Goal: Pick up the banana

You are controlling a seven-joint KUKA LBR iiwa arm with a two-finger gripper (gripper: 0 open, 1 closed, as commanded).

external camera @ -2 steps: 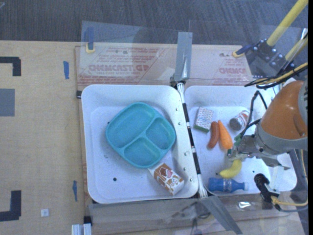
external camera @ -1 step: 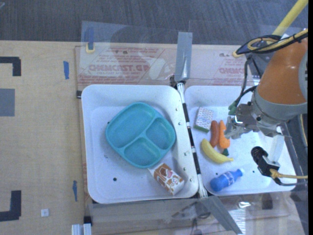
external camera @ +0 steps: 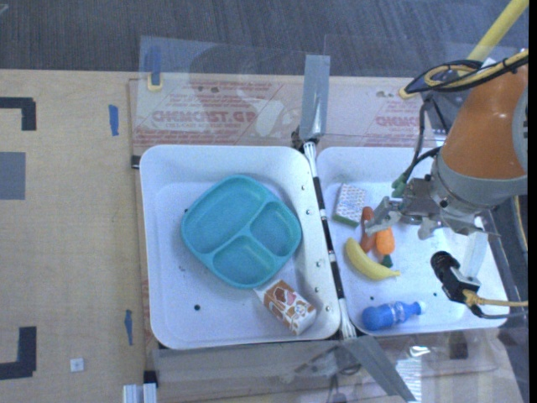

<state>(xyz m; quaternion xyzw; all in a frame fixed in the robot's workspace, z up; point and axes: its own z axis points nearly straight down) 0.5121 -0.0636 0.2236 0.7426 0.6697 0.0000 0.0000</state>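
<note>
two white bins sit side by side on the bench (external camera: 67, 225), and the banana (external camera: 367, 260) lies in the right bin (external camera: 419, 305), near its middle, curving from upper left to lower right. just above it, touching or nearly so, sits a small orange thing (external camera: 384, 241) that looks like a carrot, with a small printed packet (external camera: 351, 203) beyond that and a blue bottle (external camera: 388, 315) lying near the front wall. the end effector (external camera: 401, 211) hangs over the right bin just above and right of the banana; whether it is released or clenched i cannot tell, and nothing can be seen grasped in it. the left bin (external camera: 168, 309) carries a teal divided plate (external camera: 242, 230) and a small carton (external camera: 289, 306). by my judgement the step in hand is the approach, with the pick not yet made. next, it seems, the arm (external camera: 487, 133) must shift toward the banana's middle, line up across its narrow width, clear of the orange thing, and descend.
</note>
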